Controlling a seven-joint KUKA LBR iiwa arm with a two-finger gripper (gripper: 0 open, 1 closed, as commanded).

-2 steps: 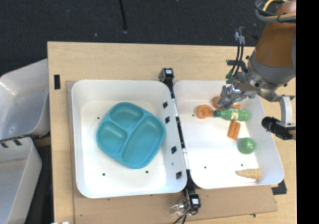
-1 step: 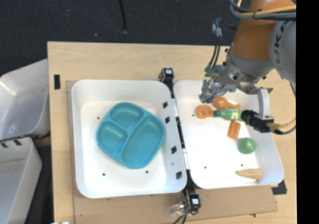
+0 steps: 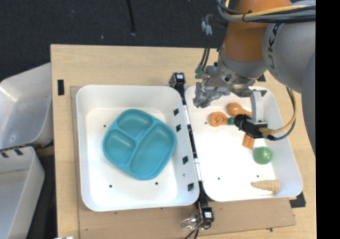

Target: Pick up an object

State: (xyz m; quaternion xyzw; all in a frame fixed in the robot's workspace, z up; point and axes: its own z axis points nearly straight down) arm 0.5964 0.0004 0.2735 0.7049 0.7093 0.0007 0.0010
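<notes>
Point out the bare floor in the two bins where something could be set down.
Right bin: bare floor left of the green ball and cone. Left bin: bare strips around the blue tray. Crowded: right bin's top, around the gripper and orange pieces.

A robotics laboratory is suggested. A plain wooden tabletop [image 3: 127, 57] is set over dark flooring, and two shallow white bins [image 3: 87, 190] [image 3: 289, 171] are fixed side by side on it, joined by a strip of black clips along the shared rim. An industrial grey arm [image 3: 295, 36] with an orange band and exposed cabling is mounted over the right bin. Toy-like test items are laid out: a blue compartment tray [image 3: 139, 143], a green ball [image 3: 262, 155], small orange pieces [image 3: 216, 119]. White plastic tubs [image 3: 24, 110] are kept beside the tabletop
</notes>
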